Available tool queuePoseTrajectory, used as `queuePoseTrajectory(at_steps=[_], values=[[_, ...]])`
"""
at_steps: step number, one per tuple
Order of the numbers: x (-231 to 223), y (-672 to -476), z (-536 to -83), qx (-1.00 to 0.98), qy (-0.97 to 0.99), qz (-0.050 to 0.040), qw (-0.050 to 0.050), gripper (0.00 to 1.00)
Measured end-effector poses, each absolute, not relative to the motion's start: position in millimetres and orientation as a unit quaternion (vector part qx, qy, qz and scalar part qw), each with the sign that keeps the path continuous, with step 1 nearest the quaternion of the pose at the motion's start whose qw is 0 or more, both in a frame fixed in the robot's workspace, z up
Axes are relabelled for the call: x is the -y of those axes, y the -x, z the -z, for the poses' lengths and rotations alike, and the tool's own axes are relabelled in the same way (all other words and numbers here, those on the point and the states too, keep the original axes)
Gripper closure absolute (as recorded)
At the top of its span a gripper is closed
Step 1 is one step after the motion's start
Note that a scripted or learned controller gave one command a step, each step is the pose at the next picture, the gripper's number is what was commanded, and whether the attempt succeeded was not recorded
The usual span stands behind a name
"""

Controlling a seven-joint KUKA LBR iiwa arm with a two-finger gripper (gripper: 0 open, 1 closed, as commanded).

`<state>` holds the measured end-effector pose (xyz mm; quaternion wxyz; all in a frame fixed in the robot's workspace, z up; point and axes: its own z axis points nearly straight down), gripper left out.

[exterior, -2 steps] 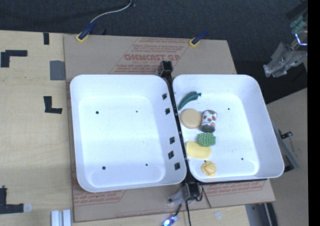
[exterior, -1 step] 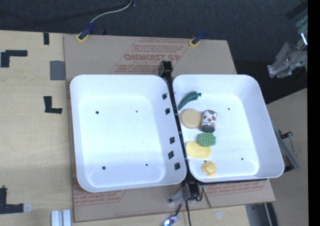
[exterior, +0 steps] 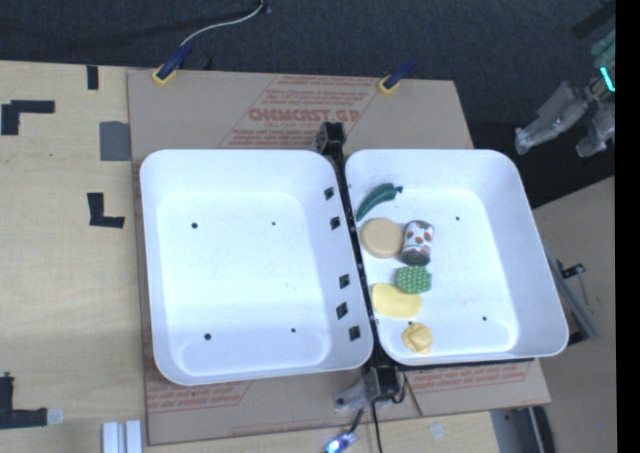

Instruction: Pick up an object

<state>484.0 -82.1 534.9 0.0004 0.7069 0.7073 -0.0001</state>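
Observation:
The right bin [exterior: 500,241] holds several small items lined up along its left wall. From back to front they are a dark green pepper [exterior: 377,199], a tan round bun [exterior: 381,237], a small red-and-white can [exterior: 419,241], a bumpy green piece [exterior: 412,280], a yellow block [exterior: 396,301] and a small yellow piece [exterior: 417,338]. My gripper [exterior: 560,129] hangs outside the bins, beyond the right bin's back right corner and well away from every item. Nothing is visibly held in it.
The left bin [exterior: 170,241] lies beside the right one on a cardboard sheet [exterior: 300,111]. Black clips [exterior: 345,281] join the bins along their shared wall. A cable with a yellow clamp [exterior: 170,66] runs across the dark floor behind.

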Motion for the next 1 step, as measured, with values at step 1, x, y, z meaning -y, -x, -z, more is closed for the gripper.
queuePoseTrajectory(at_steps=[1], values=[[82.0,-484.5,-545.5,-0.707,-0.707,0.0001,0.001,1.0]])
